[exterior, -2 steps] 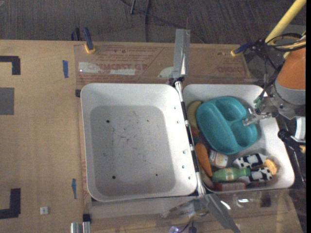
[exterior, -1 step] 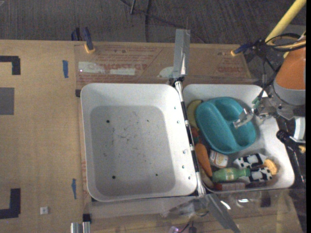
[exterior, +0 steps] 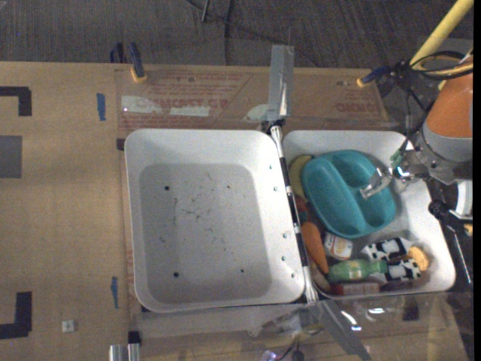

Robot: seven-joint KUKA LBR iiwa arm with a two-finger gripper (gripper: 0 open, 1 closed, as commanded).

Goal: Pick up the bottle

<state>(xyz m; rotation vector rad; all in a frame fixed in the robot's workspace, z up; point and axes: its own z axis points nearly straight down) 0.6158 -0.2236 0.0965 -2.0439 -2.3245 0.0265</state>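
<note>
On my left sits a white bin (exterior: 203,224). The right bin (exterior: 421,145) is crowded: a carrot (exterior: 314,247) by the divider, then the green bottle (exterior: 359,270) lying on its side near the front wall. My claw (exterior: 376,184) hovers over the teal divided plate (exterior: 347,194); how wide it is, I cannot tell.

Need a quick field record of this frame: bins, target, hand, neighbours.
left bin: bare white floor with dark specks
right bin: crowded with items
bottle: green, lying on its side near the front wall
teal dish: two compartments, fills the bin's middle
hand: over the teal dish, apart from the bottle
cow toy: beside the bottle
carrot: by the divider
</note>
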